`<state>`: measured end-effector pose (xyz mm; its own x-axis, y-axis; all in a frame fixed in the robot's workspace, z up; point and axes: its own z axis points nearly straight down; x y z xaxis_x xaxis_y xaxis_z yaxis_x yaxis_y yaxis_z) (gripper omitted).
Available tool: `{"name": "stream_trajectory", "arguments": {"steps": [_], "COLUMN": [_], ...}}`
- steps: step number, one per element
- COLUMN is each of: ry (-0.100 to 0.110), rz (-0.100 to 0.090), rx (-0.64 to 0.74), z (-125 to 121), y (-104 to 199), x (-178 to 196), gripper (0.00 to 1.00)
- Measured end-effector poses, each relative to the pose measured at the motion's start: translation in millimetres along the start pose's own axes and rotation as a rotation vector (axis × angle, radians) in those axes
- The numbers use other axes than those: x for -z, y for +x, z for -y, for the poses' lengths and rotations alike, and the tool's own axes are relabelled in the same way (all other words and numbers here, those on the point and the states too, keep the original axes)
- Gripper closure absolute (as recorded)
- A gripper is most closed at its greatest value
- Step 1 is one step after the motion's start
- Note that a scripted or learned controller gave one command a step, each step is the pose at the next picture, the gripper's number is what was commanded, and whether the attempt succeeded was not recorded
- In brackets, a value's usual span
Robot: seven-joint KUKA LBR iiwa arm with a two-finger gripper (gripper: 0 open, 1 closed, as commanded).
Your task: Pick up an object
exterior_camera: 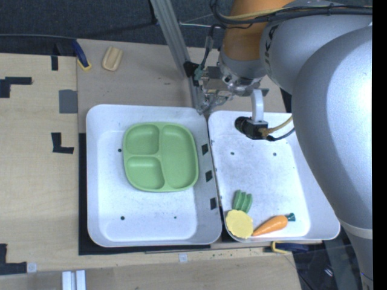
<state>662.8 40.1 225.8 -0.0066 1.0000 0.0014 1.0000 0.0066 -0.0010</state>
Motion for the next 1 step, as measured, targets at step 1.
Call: {"name": "stream_trajectory", "arguments": {"steps": [1], "ry": [-0.001], "rz": [0.000], "rx": [-0.001], "z": [-14.7], "y": [46.2], "x": [6.9], "gripper": [1.00]}}
